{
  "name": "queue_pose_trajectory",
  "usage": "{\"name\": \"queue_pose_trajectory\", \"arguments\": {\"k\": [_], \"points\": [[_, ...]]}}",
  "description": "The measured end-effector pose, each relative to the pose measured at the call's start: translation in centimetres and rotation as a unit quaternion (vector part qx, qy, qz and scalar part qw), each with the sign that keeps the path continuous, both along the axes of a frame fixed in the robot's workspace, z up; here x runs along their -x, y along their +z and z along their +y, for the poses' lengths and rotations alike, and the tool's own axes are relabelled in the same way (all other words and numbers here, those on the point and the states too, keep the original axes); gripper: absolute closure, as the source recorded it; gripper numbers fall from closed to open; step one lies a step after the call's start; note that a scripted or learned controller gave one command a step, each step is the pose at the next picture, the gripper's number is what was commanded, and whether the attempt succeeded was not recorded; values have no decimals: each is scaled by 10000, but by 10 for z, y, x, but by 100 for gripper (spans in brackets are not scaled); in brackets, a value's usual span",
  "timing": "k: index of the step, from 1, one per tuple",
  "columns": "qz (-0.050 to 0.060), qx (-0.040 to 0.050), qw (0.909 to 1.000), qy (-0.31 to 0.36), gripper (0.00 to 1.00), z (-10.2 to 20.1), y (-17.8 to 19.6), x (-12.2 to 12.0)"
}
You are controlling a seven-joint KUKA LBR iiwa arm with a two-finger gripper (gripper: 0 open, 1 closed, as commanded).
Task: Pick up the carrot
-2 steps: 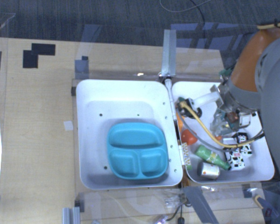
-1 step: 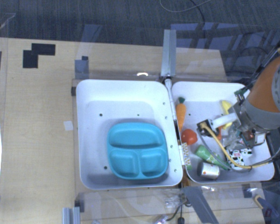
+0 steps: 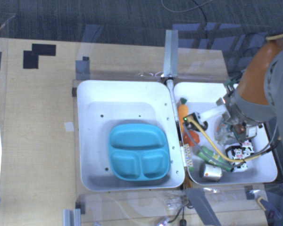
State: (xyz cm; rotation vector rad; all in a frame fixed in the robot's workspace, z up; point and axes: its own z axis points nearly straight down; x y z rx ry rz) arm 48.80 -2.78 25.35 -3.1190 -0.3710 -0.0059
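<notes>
The carrot (image 3: 182,112) is orange with a green top. The tray (image 3: 138,150) is light blue, and both bins (image 3: 92,126) are white.

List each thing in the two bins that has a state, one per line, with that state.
carrot: lying in right bin by the divider, not gripped
blue tray: flat in left bin, right side up
metal can: on its side in right bin

Two white bins: the left bin (image 3: 85,140) and the right bin (image 3: 264,171). One blue tray (image 3: 139,150), with three compartments, lies in the left bin. In the right bin there is one carrot (image 3: 183,112), one silver can (image 3: 211,172), one red piece (image 3: 192,138) and one green item (image 3: 210,153). One arm (image 3: 266,79) reaches in.
</notes>
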Motion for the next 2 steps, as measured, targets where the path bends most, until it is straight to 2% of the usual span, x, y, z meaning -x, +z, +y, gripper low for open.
{"name": "queue_pose_trajectory", "arguments": {"k": [1, 2], "points": [[4, -3, 9999, -112, 100, 41, -5, 0], [19, 2, 10000, -72, 100, -95, -96, 1]]}}
